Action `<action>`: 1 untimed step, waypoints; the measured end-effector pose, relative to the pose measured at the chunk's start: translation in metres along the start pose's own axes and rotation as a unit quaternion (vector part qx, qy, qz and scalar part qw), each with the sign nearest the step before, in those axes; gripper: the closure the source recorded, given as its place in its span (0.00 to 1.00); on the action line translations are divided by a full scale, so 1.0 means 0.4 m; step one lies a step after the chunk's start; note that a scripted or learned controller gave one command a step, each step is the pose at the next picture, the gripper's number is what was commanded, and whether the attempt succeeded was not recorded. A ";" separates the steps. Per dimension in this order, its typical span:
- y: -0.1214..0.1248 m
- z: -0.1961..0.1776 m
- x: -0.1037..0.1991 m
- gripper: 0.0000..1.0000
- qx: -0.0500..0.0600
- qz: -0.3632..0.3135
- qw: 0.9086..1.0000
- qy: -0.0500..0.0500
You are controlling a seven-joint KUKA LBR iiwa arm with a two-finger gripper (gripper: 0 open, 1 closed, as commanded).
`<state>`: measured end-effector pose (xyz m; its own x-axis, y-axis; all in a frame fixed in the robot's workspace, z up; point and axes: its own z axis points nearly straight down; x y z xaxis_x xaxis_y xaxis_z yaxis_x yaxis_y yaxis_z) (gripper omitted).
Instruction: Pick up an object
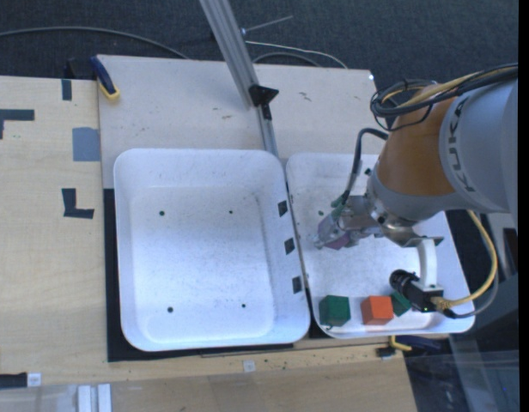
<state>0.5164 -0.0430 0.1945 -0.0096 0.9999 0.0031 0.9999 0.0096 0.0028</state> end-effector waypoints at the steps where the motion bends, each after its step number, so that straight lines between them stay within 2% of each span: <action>1: 0.129 0.009 0.207 1.00 0.001 -0.001 1.000 0.000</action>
